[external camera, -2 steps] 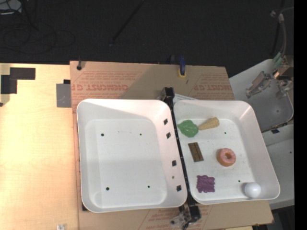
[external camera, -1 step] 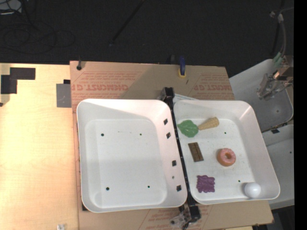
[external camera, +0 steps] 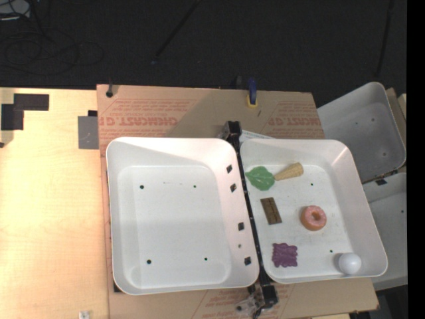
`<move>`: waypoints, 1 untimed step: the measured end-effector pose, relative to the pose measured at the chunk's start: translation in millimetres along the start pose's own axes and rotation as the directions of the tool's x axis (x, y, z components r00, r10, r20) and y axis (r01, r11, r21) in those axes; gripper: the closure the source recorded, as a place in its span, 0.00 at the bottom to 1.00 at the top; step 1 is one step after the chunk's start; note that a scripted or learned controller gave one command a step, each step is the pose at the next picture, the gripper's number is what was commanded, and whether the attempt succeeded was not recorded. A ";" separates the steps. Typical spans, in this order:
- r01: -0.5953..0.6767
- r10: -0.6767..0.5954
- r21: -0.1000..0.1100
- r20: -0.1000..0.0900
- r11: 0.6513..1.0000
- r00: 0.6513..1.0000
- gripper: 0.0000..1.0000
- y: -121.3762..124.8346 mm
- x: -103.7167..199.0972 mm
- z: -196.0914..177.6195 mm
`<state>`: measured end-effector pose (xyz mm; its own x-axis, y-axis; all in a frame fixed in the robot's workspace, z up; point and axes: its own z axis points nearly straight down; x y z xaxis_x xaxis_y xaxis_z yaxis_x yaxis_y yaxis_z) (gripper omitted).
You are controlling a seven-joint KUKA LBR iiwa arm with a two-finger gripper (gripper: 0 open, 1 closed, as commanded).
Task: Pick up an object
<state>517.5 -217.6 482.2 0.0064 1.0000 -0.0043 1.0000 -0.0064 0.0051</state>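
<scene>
The right bin (external camera: pixel 345 161) holds several small objects. A green leaf-shaped piece (external camera: pixel 260 177) lies near its left wall, with a tan cone (external camera: pixel 289 172) just to its right. Below them rests a brown rectangular bar (external camera: pixel 270 211). A pink ring doughnut (external camera: pixel 313 218) sits toward the bin's right half. A purple grape-like cluster (external camera: pixel 285 254) lies near the front, and a white ball (external camera: pixel 349 263) sits in the front right corner.
The left bin (external camera: pixel 126 171) stands beside the right one, joined by a row of black clips (external camera: pixel 240 205). Both rest on a cardboard sheet (external camera: pixel 172 115) on a wooden bench (external camera: pixel 46 198). A spare white tray (external camera: pixel 372 128) leans at the far right.
</scene>
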 end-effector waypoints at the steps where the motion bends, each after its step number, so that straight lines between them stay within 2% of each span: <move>1: 0.009 -0.009 0.023 -0.011 1.000 1.000 1.00 42.3 37.7 216.3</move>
<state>561.1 -181.1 266.0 -0.0025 1.0000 0.0064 0.9998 0.0026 -0.0175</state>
